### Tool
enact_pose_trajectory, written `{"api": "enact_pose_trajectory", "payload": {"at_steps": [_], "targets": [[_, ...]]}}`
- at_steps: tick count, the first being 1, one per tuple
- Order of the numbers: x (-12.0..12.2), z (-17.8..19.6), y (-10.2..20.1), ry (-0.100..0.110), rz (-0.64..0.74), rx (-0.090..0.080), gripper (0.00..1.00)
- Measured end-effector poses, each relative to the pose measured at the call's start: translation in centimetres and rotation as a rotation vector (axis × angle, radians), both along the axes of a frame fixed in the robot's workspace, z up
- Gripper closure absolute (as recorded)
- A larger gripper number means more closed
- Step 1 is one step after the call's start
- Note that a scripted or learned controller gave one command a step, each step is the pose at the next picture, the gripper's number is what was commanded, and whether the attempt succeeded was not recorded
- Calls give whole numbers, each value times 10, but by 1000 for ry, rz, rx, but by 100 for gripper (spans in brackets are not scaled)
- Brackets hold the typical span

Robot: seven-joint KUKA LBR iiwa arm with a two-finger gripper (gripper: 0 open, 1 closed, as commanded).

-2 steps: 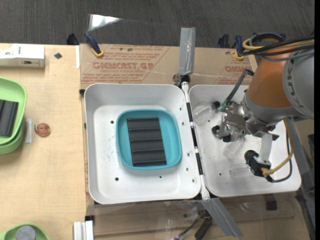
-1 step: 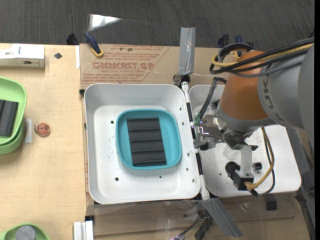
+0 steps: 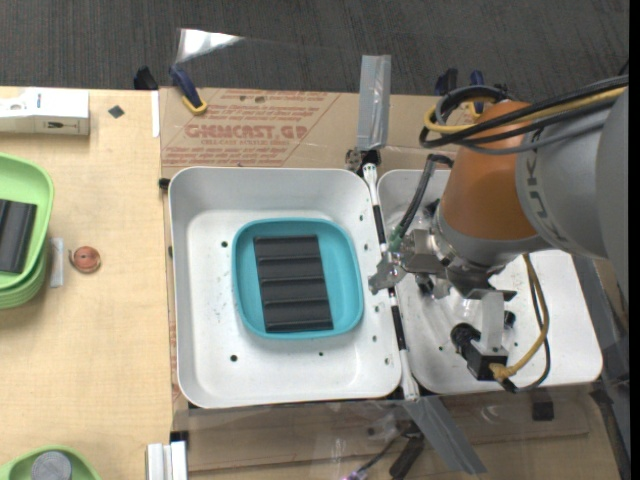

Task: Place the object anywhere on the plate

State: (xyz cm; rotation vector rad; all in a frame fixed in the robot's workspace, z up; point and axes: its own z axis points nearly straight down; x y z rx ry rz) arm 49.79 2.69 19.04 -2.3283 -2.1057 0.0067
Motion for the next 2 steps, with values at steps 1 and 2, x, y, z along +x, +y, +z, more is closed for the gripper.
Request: {"api": "enact_pose_trajectory", "payload": {"at_steps": [1, 2], "targets": [[23, 0, -47, -2, -44, -1, 0], [46, 33, -113, -2, -78, -1, 0]]}}
